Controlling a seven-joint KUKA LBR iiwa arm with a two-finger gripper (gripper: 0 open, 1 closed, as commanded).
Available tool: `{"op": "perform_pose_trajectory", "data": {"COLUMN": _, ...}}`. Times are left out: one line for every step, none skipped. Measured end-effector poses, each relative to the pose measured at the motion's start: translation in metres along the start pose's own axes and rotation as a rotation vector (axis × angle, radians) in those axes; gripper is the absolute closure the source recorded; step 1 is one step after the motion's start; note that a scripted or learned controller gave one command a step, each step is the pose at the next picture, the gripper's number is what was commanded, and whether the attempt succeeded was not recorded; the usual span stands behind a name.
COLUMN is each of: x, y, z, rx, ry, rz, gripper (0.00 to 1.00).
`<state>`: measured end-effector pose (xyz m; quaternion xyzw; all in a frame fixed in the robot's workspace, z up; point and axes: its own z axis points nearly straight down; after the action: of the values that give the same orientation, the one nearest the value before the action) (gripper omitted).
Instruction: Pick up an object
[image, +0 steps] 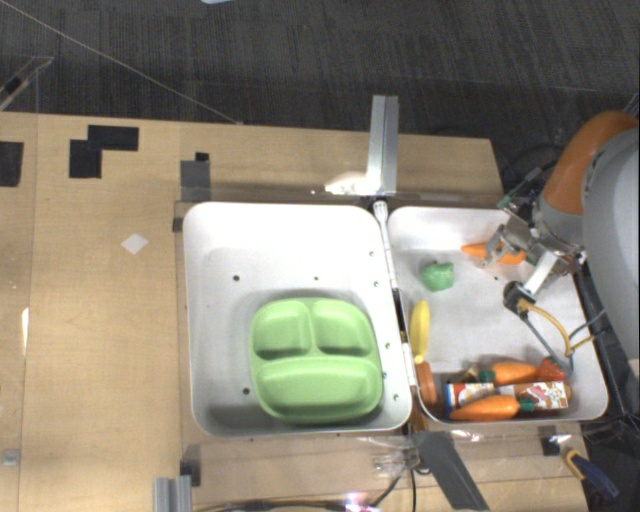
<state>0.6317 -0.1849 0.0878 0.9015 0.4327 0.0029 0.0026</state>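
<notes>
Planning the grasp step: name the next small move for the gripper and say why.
Probably lower a little onto the small orange piece in the right bin. The gripper sits right beside it near the far wall, whereas the green lump and the banana lie farther left.

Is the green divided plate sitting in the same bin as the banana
No, the green plate lies in the left bin, while the banana lies in the right bin.
</notes>
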Motion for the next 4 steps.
{"op": "perform_pose_trajectory", "data": {"x": -0.014, "y": -0.014, "z": -0.01, "rx": 0.004, "ry": -0.001, "rz": -0.06, "gripper": 0.0}}
{"op": "perform_pose_trajectory", "data": {"x": 0.002, "y": 0.018, "z": 0.001, "rx": 0.025, "ry": -0.007, "rz": -0.097, "gripper": 0.0}}
{"op": "perform_pose_trajectory", "data": {"x": 0.01, "y": 0.026, "z": 0.0, "rx": 0.041, "ry": -0.026, "rz": -0.224, "gripper": 0.0}}
{"op": "perform_pose_trajectory", "data": {"x": 0.057, "y": 0.005, "z": -0.056, "rx": 0.003, "ry": 0.0, "rz": -0.07, "gripper": 0.0}}
